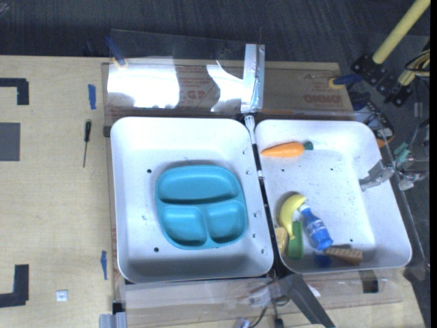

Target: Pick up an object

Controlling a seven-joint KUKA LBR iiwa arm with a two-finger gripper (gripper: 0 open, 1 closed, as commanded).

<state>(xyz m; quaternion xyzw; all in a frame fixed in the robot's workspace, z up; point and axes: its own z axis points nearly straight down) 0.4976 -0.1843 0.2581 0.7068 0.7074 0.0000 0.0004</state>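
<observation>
Gripper [395, 164] sits at the outer rim of the right bin [355, 132]; grip state cannot be told, nothing seen held. Inside that bin: carrot [282, 150] near the far wall, well apart from the gripper. Yellow fruit [291, 207], blue bottle [315, 229] and brown piece [343, 254] cluster at the near side. Left bin [130, 183] beside it holds a blue divided tray [201, 205].
</observation>
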